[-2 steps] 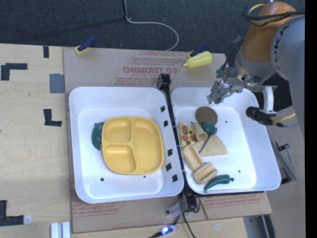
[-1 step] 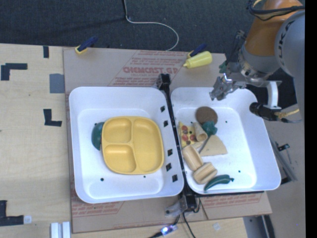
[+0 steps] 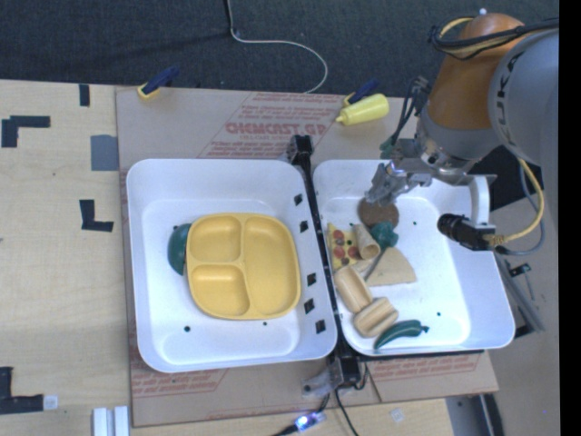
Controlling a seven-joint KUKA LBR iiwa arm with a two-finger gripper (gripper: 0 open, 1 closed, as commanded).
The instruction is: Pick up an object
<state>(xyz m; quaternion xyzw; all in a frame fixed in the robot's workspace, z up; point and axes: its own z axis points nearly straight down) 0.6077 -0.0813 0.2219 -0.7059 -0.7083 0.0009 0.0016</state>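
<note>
A: We see two shallow white bins with rounded corners and a smooth, glossy look, sitting on a sheet of brown cardboard (image 3: 272, 130). The left bin (image 3: 145, 243) holds a yellow divided tray (image 3: 243, 265), matte, with three compartments, and a dark teal piece (image 3: 177, 248) pokes out from under the tray's left edge.

B: And the right bin (image 3: 472, 316)?

A: We find a cluster of toy food at its left side, against the divider between the bins. There is a brown rounded lump (image 3: 379, 213), and the gripper (image 3: 388, 189) sits right on top of it. Whether the fingers are apart or closed on it, we cannot tell; they blur into the lump.

B: What surrounds the lump?

A: Just below it we see a teal piece (image 3: 385, 235), a small tan cylinder (image 3: 367, 241), and a flat slice with red and yellow dots (image 3: 342, 242). Below those lie a tan wedge (image 3: 392, 269), two bread-coloured rolls (image 3: 363, 302), and a green curved pepper (image 3: 399, 332) near the bin's front rim.

B: Room to move?

A: We see bare white floor to the right of the lump, as far as the bin's right wall. A black cylinder (image 3: 458, 229) on the arm hangs over that part. A yellow clamp (image 3: 365, 110) grips the cardboard behind the right bin.
</note>
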